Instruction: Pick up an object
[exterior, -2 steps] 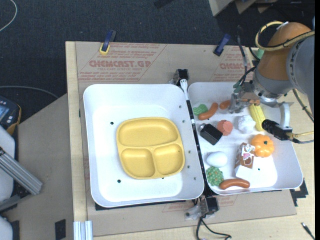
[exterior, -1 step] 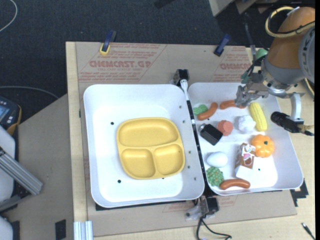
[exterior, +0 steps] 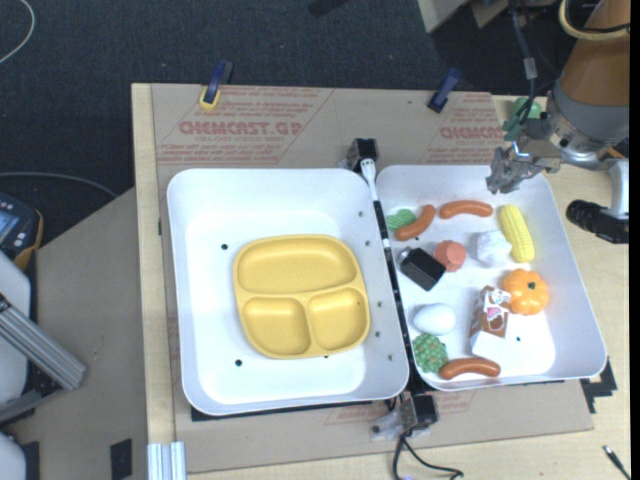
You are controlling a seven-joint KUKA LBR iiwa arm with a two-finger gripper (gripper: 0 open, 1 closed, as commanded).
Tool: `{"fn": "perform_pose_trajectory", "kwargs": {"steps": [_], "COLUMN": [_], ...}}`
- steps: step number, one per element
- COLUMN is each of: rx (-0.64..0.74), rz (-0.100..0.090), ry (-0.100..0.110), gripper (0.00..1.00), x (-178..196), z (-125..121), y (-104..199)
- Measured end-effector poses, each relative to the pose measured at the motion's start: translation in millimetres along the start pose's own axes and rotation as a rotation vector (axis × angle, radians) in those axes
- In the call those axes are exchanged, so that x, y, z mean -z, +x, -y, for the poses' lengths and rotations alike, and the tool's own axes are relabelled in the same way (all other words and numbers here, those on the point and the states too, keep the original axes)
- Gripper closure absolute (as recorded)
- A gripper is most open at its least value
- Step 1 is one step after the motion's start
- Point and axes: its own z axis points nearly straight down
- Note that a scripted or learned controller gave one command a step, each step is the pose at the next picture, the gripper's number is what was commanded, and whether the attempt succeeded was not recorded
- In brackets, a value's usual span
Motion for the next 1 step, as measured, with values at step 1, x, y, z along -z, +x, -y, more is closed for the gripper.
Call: {"fn": "perform_pose_trajectory", "kwargs": {"steps": [1], "rx": [-0.001], "rz": [-0.001], "ry": [0.005], "gripper": [1.00], "x": [1.9], "z": [-0.7], "y": [0.0]}}
